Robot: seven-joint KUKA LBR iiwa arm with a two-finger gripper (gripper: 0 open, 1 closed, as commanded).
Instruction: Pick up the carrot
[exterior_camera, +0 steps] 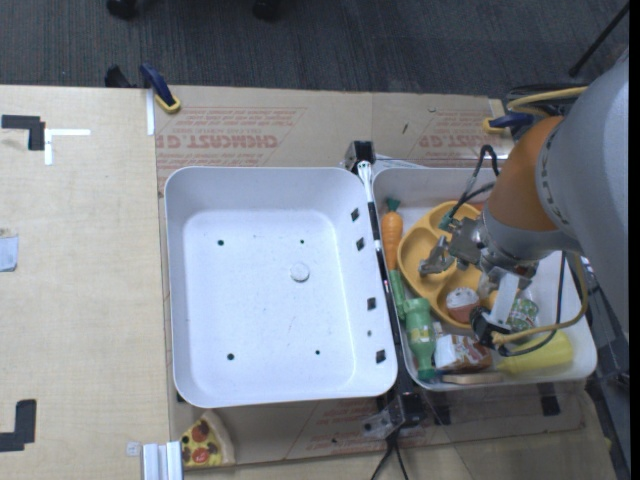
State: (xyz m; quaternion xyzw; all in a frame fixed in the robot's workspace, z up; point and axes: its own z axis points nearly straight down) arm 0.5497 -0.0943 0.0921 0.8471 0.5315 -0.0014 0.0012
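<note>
The grey arm (590,158) with its orange band takes up the right side of what I can see, leaning in over the right bin (572,370). Beside it the left bin (190,268) sits wide and white, with nothing in it that matters to this job.

The right bin is crowded. A yellow dish (418,253) lies under the wrist, a green bottle (412,318) runs along the bin's left wall, and a yellow piece (540,356) rests near the front edge among some packets I can't make out.

The gripper (440,258) hangs above the yellow dish, and I cannot tell from here whether it is spread or closed; nothing is visibly caught in it.

The carrot (391,230) lies in the right bin against its left wall, near the back corner, just left of the dish, its green top pointing away toward the back. It is near the gripper but apart from it.

By my reckoning the pick has not happened. The claw seems only to be hovering close, so lining up over the carrot, closing on it and lifting are all left to do.
</note>
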